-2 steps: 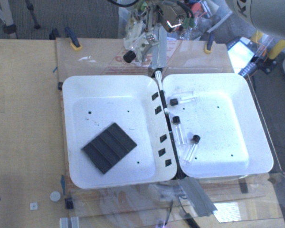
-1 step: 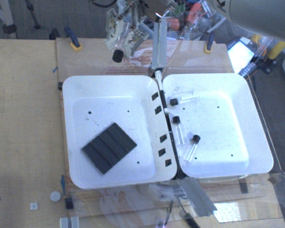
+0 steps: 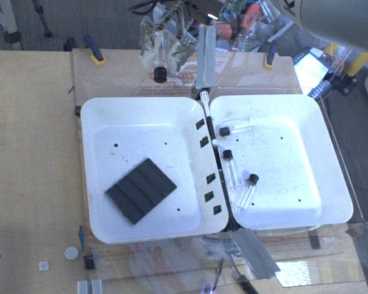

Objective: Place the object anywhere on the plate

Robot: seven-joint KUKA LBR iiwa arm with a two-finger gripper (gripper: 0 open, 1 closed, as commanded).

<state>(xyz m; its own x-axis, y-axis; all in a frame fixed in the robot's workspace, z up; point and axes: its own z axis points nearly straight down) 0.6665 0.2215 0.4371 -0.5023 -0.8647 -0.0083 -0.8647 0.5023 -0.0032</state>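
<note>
Grey strips of tape (image 3: 253,257) lie at the near edge of the pale wooden desk (image 3: 30,164), just below the two shallow white bins. The left bin (image 3: 89,164) holds a dark grey ribbed rectangular plate (image 3: 140,190), lying flat and turned at a slant near the front left corner. The right bin (image 3: 331,164) holds three clear plastic vials with black caps, all in its left half, well apart from the plate: one (image 3: 238,128) near the back, one (image 3: 230,169) along the divider, and one (image 3: 248,192) tilted just beside it. The grey arm (image 3: 334,8) crosses the top right corner above the desk. I cannot tell how the pincer stands or whether it has hold of anything.
</note>
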